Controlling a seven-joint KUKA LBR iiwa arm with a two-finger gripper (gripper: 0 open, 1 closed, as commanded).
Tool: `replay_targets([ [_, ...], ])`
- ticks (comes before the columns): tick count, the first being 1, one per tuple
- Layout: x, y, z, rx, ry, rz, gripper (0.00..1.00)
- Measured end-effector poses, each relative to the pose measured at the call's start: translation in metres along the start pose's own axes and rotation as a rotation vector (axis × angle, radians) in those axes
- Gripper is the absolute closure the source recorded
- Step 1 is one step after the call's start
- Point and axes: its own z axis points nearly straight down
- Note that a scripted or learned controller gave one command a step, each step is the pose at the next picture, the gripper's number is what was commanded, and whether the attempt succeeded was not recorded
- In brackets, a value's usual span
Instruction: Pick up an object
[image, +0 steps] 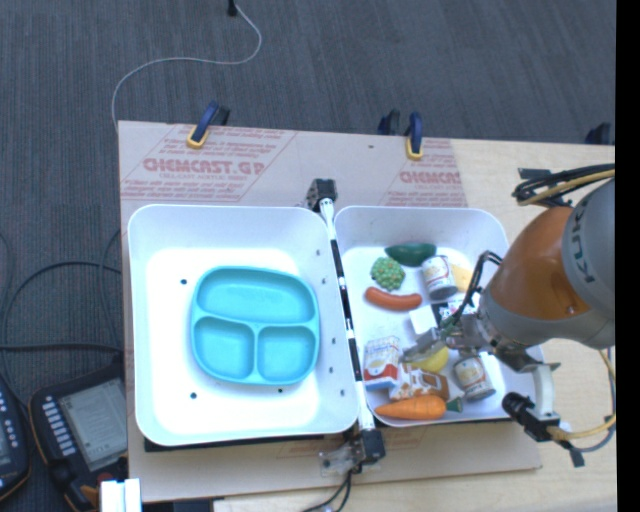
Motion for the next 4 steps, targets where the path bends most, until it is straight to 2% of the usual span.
replay_targets([
  [1,0.000,0.002,-0.011,-0.003,0.000,0.000,1.00],
  [2,0.039,0.062,-0.093,0.009,0.004,-0.003,1.00],
  [4,0.038,0.062,-0.111,0.012,0.003,-0.004,1.00],
])
